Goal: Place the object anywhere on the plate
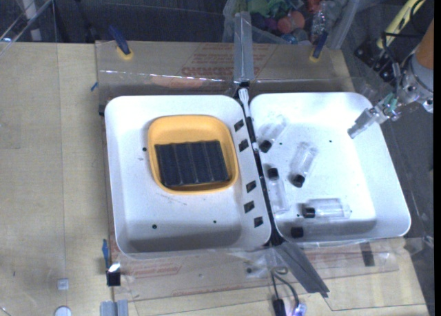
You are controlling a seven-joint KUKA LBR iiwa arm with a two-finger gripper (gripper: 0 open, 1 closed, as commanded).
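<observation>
Camera view shows our end effector [360,127] over the right bin's [386,197] far right corner, carrying nothing. The clear bottles [301,160] lie in that bin, while the yellow plate [191,125] in the left bin [127,170] awaits one; picking and placing remain.

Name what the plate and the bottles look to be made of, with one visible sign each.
Plate: probably plastic, smooth yellow rim around a dark ribbed centre. Bottles: likely clear plastic or glass, since the white bin shows through them; dark caps.
</observation>
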